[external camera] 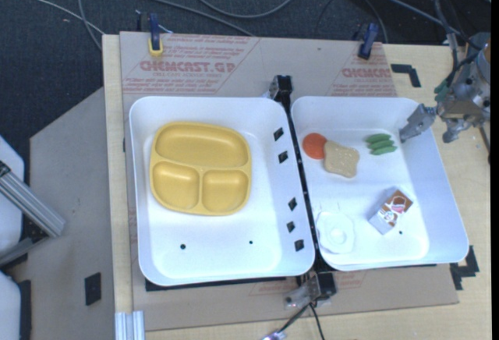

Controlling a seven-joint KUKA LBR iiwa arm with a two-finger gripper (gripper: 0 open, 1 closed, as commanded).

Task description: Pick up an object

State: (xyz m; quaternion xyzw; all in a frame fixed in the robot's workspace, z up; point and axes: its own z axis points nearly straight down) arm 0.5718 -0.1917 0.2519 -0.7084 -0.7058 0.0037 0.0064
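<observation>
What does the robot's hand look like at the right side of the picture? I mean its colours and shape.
The hand is grey metal, blocky and angular, with a darker finger slanting over the right bin's edge. Its body has pale and dark grey parts, with dark cables above it near the frame's edge.

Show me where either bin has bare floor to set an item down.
Left bin: bare strip below the yellow plate, and right of it. Right bin: bare between the green pods and the small carton. Crowded around the orange slice and bread.
</observation>
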